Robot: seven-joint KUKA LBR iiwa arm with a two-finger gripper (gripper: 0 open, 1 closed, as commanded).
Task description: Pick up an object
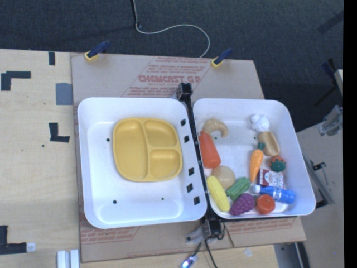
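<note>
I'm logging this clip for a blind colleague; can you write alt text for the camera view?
Two shallow white bins sit side by side on a cardboard-covered bench: the left bin holds a yellow divided plate, and the right bin holds toy food, including a corn cob, a carrot, purple grapes and a croissant.

The cardboard sheet (167,77) under the bins carries red printing, upside down in this view; its biggest line seems to read "CHEMCAST GP", and the smaller lines around it are too blurred to read. The small red packet (273,178) has a label, but it is unreadable.
</note>
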